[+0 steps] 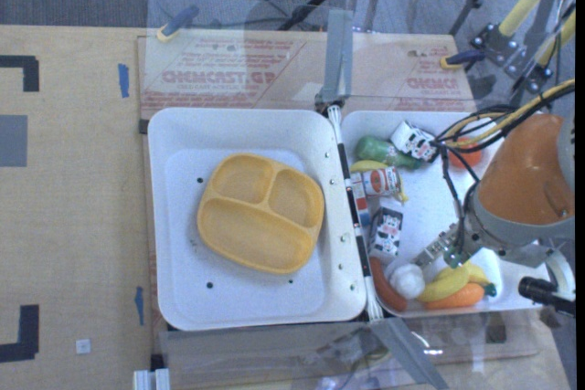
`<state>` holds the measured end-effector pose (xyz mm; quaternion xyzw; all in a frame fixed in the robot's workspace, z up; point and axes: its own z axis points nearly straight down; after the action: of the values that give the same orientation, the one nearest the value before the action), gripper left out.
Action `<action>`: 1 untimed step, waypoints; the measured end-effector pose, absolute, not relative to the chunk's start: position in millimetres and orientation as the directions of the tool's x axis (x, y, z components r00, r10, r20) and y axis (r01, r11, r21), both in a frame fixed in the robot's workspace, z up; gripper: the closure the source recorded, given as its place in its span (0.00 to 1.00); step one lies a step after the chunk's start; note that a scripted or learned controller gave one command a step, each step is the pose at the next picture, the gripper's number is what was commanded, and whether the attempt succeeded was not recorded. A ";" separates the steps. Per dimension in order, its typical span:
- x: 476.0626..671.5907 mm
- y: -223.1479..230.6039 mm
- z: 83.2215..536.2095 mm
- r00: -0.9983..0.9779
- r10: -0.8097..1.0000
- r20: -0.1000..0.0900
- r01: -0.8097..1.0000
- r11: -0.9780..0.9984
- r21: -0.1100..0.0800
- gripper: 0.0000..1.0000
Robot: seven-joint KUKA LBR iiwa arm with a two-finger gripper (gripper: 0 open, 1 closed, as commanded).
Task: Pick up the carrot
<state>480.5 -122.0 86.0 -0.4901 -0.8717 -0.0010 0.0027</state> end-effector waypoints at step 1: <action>533.9 -44.6 235.2 -0.159 0.987 0.000 0.987 0.159 -0.007 1.00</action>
<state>533.9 -44.6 235.2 -0.6486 -0.7612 0.0028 0.0025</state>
